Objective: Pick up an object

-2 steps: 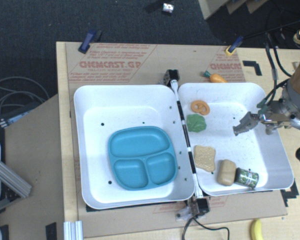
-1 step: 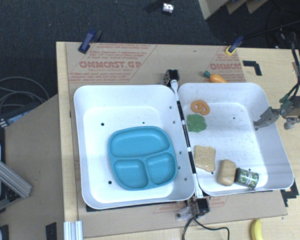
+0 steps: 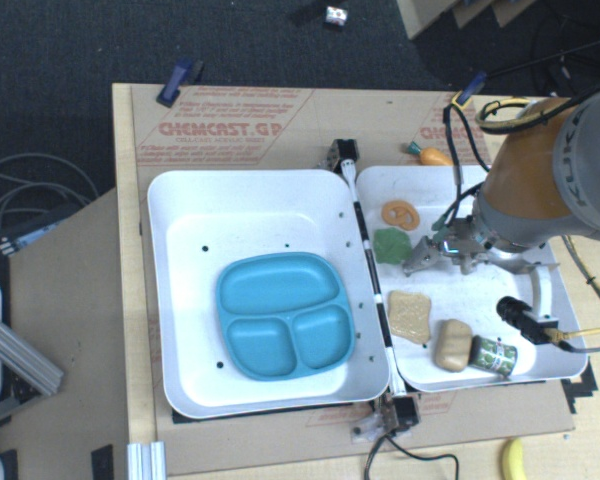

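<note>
I see the claw [image 3: 432, 255] low inside the right bin [image 3: 540, 363], just beside a green object [image 3: 390, 244], but I cannot tell from this angle how it is set or whether it grips anything. Around it in that bin lie an orange round piece [image 3: 400, 214] above the green object, a tan cracker-like square [image 3: 410, 315], a beige lump [image 3: 453, 344] and a small green can [image 3: 494, 356]. The left bin [image 3: 180, 228] holds a blue divided plate [image 3: 284, 313], and both bins sit on the table [image 3: 130, 268].
</note>
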### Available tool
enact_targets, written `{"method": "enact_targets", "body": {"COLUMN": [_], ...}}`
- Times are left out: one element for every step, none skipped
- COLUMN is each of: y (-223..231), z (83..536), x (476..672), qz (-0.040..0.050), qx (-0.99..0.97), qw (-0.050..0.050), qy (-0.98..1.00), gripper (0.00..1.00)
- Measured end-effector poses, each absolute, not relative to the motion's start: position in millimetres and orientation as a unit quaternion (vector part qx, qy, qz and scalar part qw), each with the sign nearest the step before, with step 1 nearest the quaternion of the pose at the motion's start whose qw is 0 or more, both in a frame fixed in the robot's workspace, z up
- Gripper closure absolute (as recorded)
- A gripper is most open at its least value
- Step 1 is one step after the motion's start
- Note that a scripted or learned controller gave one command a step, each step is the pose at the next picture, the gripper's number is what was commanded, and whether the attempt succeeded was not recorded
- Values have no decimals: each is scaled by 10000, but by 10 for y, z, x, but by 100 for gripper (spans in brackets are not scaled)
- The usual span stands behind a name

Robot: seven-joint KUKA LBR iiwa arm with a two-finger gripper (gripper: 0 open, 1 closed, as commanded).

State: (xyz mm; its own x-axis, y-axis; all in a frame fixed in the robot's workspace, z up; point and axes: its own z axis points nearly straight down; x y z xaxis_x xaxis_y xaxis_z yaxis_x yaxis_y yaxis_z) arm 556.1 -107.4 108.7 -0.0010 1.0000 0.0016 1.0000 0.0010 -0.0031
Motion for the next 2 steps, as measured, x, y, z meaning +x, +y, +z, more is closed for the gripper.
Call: {"method": "enact_targets", "body": {"y": [-1053, -913], "z": [847, 851], "x": [6361, 6669], "qz": [-2, -7], "qx": [-7070, -7067], "qw": [-1, -12], "qy": [-7072, -7075], "gripper": [0, 0]}}
